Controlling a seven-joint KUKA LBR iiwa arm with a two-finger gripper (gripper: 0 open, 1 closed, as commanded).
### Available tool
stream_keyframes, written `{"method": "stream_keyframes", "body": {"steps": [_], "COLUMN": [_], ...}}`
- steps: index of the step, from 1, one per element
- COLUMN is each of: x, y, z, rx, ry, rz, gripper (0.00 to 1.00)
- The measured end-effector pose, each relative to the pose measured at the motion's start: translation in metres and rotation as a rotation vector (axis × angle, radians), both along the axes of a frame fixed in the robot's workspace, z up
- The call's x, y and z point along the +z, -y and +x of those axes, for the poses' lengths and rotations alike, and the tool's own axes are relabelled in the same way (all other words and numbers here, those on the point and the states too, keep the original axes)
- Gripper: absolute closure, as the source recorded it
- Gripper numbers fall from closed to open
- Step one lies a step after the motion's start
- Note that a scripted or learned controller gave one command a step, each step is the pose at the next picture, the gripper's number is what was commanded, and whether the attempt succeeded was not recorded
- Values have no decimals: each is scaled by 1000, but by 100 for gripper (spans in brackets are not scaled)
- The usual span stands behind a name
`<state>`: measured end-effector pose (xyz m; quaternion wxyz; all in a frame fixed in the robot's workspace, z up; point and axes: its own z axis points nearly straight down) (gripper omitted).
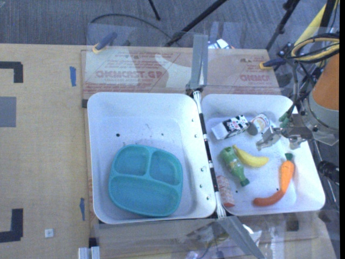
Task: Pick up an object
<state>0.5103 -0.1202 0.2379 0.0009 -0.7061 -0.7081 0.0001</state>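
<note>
Your pincer [276,135] hovers over the right bin [307,198], near the small cup [260,123]; you cannot tell how far it is open; banana [251,158], green bottle [235,166] and carrot [285,177] lie below it.

The arm [328,90] shows at the right edge of the frame as a rounded orange band above a pale grey wrist section. Below and to its left sits a metal bracket of silvery grey blocks with dark fittings. The claw [268,139] juts out at centre right, made of dull bare metal, thin and angular. Yellow and black cables [310,43] loop in the upper right of the frame, running down beside the orange band toward the wrist.
</note>
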Motion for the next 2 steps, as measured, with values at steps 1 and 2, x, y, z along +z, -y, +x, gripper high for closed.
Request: {"method": "stream_keyframes", "body": {"steps": [1,2], "x": [-128,-149], "y": [-4,-17], "z": [11,-28], "rx": [51,82], "ry": [7,16], "rz": [-3,-9], "gripper": [0,0]}}
